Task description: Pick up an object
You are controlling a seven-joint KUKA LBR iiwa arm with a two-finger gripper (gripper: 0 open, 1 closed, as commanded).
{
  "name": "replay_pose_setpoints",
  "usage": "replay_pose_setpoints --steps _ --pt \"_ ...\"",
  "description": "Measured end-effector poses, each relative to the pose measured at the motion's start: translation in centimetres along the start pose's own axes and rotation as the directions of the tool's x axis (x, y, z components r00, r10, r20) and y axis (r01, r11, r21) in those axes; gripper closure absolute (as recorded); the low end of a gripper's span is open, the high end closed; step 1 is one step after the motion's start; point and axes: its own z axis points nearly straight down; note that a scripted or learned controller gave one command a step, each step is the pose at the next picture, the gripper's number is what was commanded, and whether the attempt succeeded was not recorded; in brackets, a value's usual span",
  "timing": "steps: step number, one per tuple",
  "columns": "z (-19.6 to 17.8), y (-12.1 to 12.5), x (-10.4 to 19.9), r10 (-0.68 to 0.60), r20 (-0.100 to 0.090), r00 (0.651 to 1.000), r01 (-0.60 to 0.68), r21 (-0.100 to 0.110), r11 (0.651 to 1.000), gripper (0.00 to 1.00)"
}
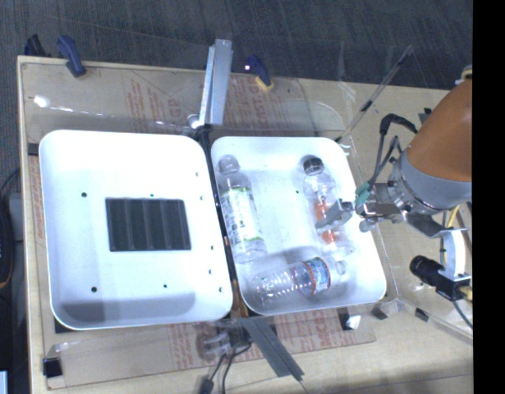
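Clearly see-through, the orange-labelled bottle (323,203) lies in the right bin (363,253).

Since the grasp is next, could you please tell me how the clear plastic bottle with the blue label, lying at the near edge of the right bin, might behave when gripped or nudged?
The clear plastic bottle with the blue label lies on its side, so a nudge would probably roll it. It looks see-through and crinkled, so it is likely light and may buckle under a squeeze. Its smooth plastic could slip.

The bench (96,97) was a pale board with faded red print. Two shallow white bins sat on it side by side: the left bin (63,162) and the right bin (371,281), touching. Blue clamps (70,54) gripped its far edge.
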Motion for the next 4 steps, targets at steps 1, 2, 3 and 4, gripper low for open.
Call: replay_pose_setpoints --steps 1,2,3,4 --pt "9.1 4.7 -0.8 -0.106 0.001 0.994 0.106 0.001 0.994 0.00" --pt "14.7 2.3 2.6 -0.018 0.019 1.000 0.018 -0.021 1.000 0.00" --pt "8.9 2.0 -0.4 -0.033 0.001 0.999 0.033 -0.004 0.999 0.00" --pt "14.1 8.1 -0.9 -0.176 0.001 0.984 0.176 -0.002 0.984 0.00"
